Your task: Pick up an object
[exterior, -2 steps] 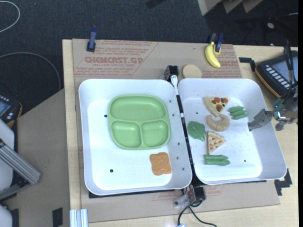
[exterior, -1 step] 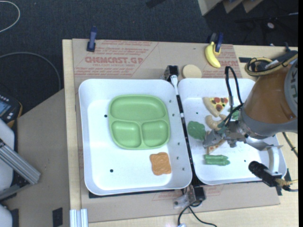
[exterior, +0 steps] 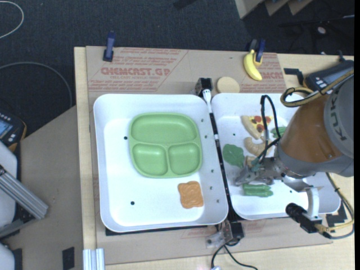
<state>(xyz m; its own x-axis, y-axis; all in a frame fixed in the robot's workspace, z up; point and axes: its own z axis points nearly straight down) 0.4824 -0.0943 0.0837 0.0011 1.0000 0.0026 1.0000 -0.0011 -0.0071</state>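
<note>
My gripper (exterior: 246, 176) is low inside the right bin (exterior: 281, 207), near its left side. It sits between a dark green leafy piece (exterior: 233, 153) just above it and a long green pod (exterior: 257, 191) just below it. Whether it touches either one is unclear. A beige piece (exterior: 256, 147) lies right of the leaf, partly behind cables. A pizza slice (exterior: 253, 125) rests further back in the same bin. In the left bin (exterior: 112, 151), an orange-brown food piece (exterior: 191, 194) lies near the front right corner.
A green divided plate (exterior: 166, 144) lies in the middle of the left bin. A banana (exterior: 252, 66) and a round tan disc (exterior: 228, 85) lie on the bench behind the bins. The arm's bulk and black cables (exterior: 267, 111) cover the right bin's right half.
</note>
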